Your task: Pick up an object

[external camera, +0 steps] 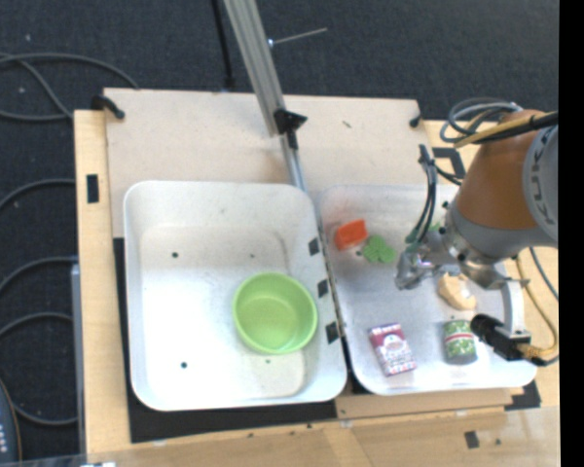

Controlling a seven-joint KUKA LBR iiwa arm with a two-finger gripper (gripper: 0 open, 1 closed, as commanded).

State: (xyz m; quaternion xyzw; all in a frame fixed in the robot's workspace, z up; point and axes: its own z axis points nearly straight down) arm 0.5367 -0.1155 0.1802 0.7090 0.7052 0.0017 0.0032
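White plastic forms two shallow bins that sit side by side on the pale wooden bench point(195, 134), the left bin point(156, 222) in the middle of the frame and the right bin point(370, 207) toward the right. One lime-green round plastic bowl point(275, 312) stands upright in the lower right part of the left bin, with bare floor all around it to the upper left. Five small things lie in the right bin: one orange block point(350, 233) and one small green lump point(378, 251) touching or nearly touching it, both near the dividing edge; one red and white rectangular packet point(392, 348) lying flat with its long axis running roughly up and down the frame, near the lower rim; one green and white can point(458, 341) to its right; and one pale tan rounded piece point(456, 291) lying slantwise beside the arm. The grey arm's gripper point(412, 270) hangs over the middle of the right bin, just right of the green lump; whether its pincer is apart or together I cannot tell. One slanted aluminium rail point(258, 56) runs from the upper middle of the frame down to the gap between the bins.
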